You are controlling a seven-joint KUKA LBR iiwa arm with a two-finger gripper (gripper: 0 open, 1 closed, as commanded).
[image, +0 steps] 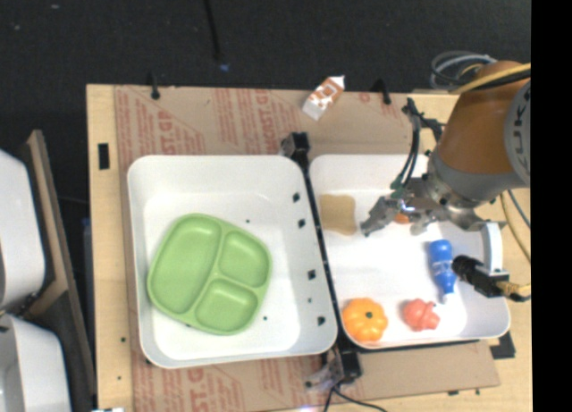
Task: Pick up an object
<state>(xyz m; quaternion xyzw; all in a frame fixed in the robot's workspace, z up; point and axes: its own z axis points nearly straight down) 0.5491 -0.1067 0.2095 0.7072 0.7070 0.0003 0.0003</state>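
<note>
Two white bins share my bench. My gripper hangs spread and unladen over the right one, beside a tan block; a blue bottle lies nearby.

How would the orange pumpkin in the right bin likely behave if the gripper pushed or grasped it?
The pumpkin looks round and squat, so it would probably roll or slide rather than tip. Its smooth, rounded sides may slip from a pinch. Sitting against the bin's near wall, it has little room to escape.
</note>
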